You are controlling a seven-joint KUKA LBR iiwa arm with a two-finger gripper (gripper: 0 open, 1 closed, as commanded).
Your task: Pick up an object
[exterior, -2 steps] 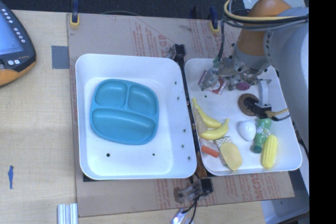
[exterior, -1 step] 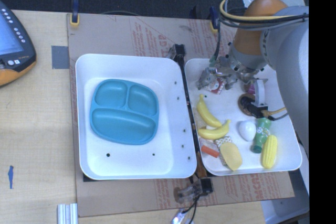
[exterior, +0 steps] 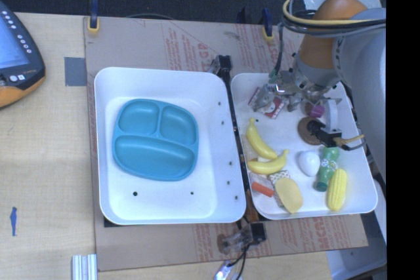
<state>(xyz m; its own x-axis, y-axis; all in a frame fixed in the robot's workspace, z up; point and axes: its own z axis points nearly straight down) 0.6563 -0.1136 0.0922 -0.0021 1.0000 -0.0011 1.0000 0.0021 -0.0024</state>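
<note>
Bananas point(exterior: 262, 153): two, yellow, curved, ends overlapping; nearest loose things to gripper point(exterior: 268, 100), just below it in the view, near the right bin's left wall.
Gripper: low over the top left corner of right bin point(exterior: 357, 206); open or closed: cannot tell, metal parts blurred together.
Brown disc point(exterior: 307, 129): flat on bin floor, to the gripper's right and slightly below.
Magenta piece point(exterior: 317, 110): small, right of gripper, just above the brown disc.
White egg point(exterior: 308, 162): farther down from gripper, right of the bananas, touching or almost touching green bottle point(exterior: 326, 168).
Corn cob point(exterior: 337, 189): yellow, lying lengthwise, just beside the green bottle, well apart from gripper.
Pale yellow lump point(exterior: 289, 195): by the bin's bottom edge, below the bananas.
Carrot point(exterior: 262, 189): small, orange, left of the pale yellow lump.
Arm point(exterior: 331, 16): grey with orange band, up and to the right of gripper.
Left bin point(exterior: 213, 95): left of gripper, across the shared wall.
Blue divided plate point(exterior: 156, 140): three compartments, lying in left bin, well apart from gripper.
Handheld screen unit point(exterior: 16, 52): far left on bench point(exterior: 46, 160), farthest from gripper.
</note>
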